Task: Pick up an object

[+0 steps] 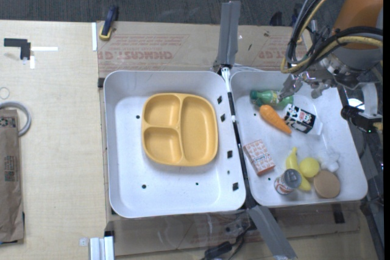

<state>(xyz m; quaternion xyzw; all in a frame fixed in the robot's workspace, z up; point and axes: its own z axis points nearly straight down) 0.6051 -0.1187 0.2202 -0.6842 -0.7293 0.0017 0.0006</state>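
While the arm (pixel 359 15) hangs over the far corner of the right bin (pixel 350 131), we read the pick as not done: nothing is lifted, every item sits on the bin floor. The gripper (pixel 291 89) is down by the green bottle (pixel 265 96), at or just beside its right end; we can't tell how its jaws stand or whether there's contact.

Candidates, all in the right bin:
- carrot (pixel 275 119), just in front of the bottle, next to the gripper
- black-and-white carton (pixel 301 119), touching or just beside the carrot
- red-and-white box (pixel 259 156), near the bin's left wall
- banana (pixel 294 160), lemon (pixel 309 167), small can (pixel 288 180) and brown round piece (pixel 327 184), clustered at the near side

The left bin (pixel 122 149) carries a yellow divided plate (pixel 180 129), well apart from the gripper.

Our call: approach phase, bottle or carrot the likely target. Left to do: close, lift, confirm hold. Risk: carrot and carton crowd the bottle.
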